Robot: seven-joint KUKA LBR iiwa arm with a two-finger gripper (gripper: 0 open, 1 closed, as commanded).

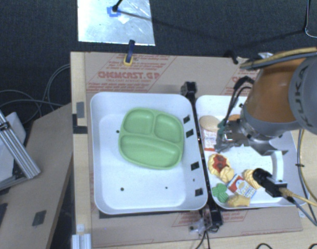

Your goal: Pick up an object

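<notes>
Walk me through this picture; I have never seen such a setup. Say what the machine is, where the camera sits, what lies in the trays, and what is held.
The grey and orange machine is a robot arm, reaching in from the right. Its gripper hangs low over the right bin. One camera, fixed above the bench, looks down at a slant. The left bin holds a green divided plate. The right bin holds small pieces: a tan round one, a red and yellow one, a green one and some packets. Whether anything is held cannot be told.
</notes>
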